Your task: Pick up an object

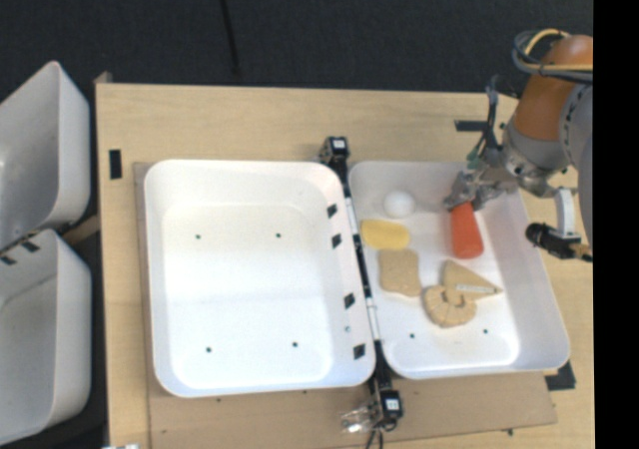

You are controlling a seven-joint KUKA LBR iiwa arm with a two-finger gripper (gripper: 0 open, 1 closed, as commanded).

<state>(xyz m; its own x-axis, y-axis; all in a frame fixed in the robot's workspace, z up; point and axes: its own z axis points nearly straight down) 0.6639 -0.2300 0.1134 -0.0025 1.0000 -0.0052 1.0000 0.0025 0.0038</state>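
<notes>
Landmark: right bin (534, 337), the white one nearer the arm. Left bin (240, 188) touches it along a hinged seam with black clips; both sit on the tan table (250, 103).

Contents of right bin, positions relative to it:
- Orange-red cylinder (466, 233), upper right of its floor, lying roughly lengthwise toward the near rim.
- White ball (399, 203), upper left, near the seam.
- Yellow oval piece (385, 233), just below the ball.
- Tan slab (400, 273), below the yellow piece, nearly touching it.
- Tan ring-shaped piece (447, 309), centre, with a tan wedge (467, 278) overlapping its upper edge.

Arm enters over the bin's far right corner; its body is cut off at the frame edge. Hand (469, 193) sits directly above the upper end of the orange-red cylinder, which it partly hides. Fingertips merge with dark hardware there; cannot tell whether they are apart, together, or clamped on the cylinder. Contact is unresolved.
</notes>
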